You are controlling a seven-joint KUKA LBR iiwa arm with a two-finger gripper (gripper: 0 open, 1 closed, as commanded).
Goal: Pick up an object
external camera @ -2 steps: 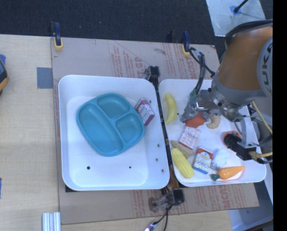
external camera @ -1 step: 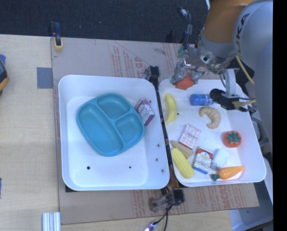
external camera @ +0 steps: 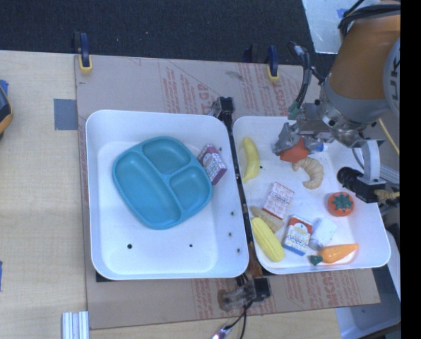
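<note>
Wooden desk [external camera: 34,210] up front, cardboard sheet [external camera: 161,295] on it under two white bins; dark floor [external camera: 161,9] behind. Right bin [external camera: 376,249] has a carrot [external camera: 335,253], corn [external camera: 268,241] and croissant [external camera: 311,171]. The tool [external camera: 293,144] sits right on an orange-red piece [external camera: 294,154] beside the croissant; can't tell its grip. Red print on the cardboard isn't readable.

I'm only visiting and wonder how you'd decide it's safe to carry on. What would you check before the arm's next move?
1. Tool over the right bin: ok.
2. Something under the tool: ok, a reddish item beside the croissant.
3. That item gripped: cannot tell.
4. Neighbours clear: not ok, the croissant touches it; the banana lies apart.
5. Left bin untouched: ok, blue tray and small carton lie inside.
</note>
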